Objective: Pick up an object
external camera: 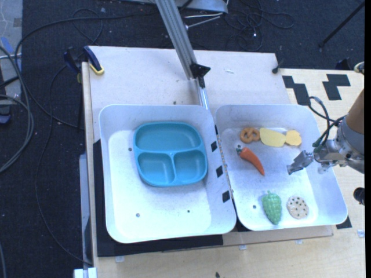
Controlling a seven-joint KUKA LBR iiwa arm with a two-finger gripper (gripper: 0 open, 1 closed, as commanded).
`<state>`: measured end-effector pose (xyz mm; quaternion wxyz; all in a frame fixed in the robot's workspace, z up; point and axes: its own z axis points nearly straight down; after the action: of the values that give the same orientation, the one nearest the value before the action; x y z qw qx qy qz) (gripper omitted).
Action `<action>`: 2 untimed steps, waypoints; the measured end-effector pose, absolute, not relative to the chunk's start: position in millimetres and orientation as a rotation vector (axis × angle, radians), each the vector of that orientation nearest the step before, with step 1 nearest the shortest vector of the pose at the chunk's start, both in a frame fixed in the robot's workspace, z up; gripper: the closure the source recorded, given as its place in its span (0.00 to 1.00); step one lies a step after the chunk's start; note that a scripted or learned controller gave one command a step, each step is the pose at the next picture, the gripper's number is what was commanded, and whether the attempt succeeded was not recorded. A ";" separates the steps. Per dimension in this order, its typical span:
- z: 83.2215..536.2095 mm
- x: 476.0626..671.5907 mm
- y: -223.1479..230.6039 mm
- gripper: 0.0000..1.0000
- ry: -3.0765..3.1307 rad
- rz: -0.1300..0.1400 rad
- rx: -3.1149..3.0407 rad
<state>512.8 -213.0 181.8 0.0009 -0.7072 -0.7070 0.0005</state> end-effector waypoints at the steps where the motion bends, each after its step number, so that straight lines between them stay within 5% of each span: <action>1: 121.2 505.7 -212.6 0.00 -2.218 0.002 -2.221; 2: 92.7 506.7 -212.7 0.00 -2.222 -0.001 -2.224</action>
<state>506.7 -212.7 92.7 -0.0012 -0.7074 -0.7068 -0.0002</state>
